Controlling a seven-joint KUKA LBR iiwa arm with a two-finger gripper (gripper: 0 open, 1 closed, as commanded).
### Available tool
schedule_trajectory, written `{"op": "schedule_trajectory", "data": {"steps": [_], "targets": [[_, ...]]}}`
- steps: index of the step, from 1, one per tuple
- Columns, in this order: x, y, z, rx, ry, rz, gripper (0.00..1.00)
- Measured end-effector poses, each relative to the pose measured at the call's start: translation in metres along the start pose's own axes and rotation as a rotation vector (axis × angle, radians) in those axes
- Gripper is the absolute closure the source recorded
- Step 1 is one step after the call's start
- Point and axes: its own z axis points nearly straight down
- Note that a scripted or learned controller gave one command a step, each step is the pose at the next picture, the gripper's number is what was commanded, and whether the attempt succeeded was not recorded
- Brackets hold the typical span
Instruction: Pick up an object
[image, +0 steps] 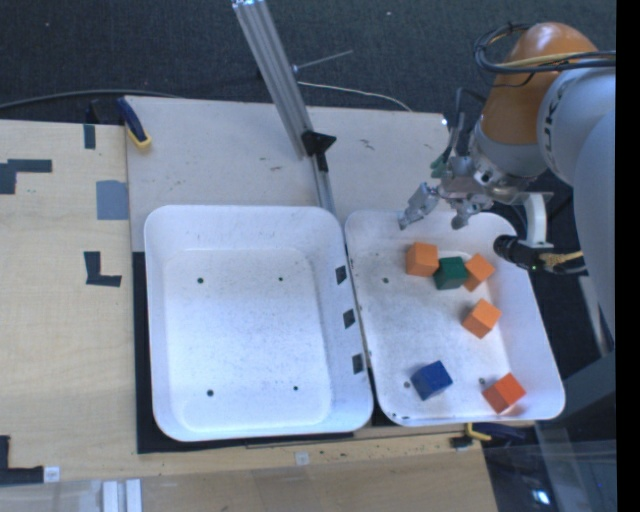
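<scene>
My gripper (437, 212) hangs over the far edge of the right bin (385, 330), its two fingers spread apart and nothing between them. Just below it lies an orange block (422, 259), touching a dark green block (451, 272) and a smaller orange block (480, 270). Further toward the front sit another orange block (481, 318), a blue block (432, 379) and an orange-red block (504, 392).
The left bin (240, 320) lies beside the right one. A slanted metal rail (285, 95) ends in a black clamp at the bins' far edge. A yellow-and-blue tool (134, 124) rests at the bench's back left.
</scene>
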Motion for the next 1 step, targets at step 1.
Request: {"op": "schedule_trajectory", "data": {"steps": [1], "targets": [[0.0096, -0.0546, -0.0117, 0.001, 0.001, 0.003, 0.00]]}}
